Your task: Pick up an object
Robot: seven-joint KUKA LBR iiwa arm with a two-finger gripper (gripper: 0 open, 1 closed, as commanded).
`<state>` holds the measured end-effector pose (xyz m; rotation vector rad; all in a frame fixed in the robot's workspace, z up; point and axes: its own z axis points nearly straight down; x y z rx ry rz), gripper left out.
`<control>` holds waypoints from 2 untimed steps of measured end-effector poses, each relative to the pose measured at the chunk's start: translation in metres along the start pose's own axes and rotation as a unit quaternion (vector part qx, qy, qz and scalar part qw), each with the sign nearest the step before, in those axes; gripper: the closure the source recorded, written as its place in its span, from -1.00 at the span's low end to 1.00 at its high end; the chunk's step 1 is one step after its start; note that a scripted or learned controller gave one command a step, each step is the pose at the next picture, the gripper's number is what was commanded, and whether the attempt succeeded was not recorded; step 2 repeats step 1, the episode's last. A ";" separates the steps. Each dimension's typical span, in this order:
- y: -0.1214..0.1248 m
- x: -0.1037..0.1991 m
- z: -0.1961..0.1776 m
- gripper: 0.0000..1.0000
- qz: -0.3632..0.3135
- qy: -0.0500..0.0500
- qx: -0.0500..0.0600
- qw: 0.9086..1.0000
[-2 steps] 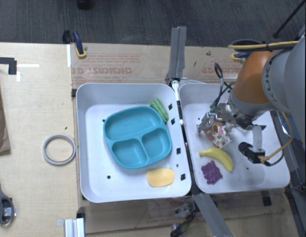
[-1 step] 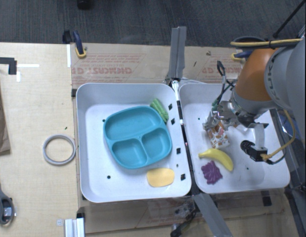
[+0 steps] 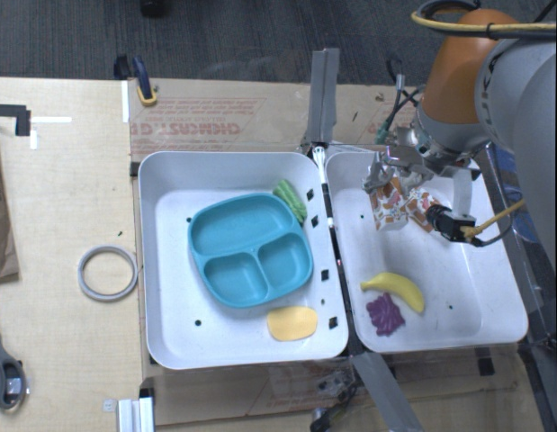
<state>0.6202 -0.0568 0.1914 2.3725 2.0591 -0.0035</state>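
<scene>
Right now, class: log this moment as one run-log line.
pincer: over right bin | at patterned packet | banana, purple piece: untouched

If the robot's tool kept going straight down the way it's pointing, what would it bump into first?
Most likely the patterned carton right beneath the tool, in the right bin. They overlap in the picture, so they may already touch; depth is hard to judge from this view.

A robotics lab: a plywood bench [image 3: 62, 205] carries two white bins [image 3: 152, 268] left of the tool [image 3: 395, 183], with clamps [image 3: 143, 84], tape roll [image 3: 107, 272], scissors [image 3: 4, 376] and exposed cables [image 3: 494, 216].
</scene>
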 end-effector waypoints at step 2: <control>-0.010 0.019 0.001 1.00 0.022 0.000 0.002 1.000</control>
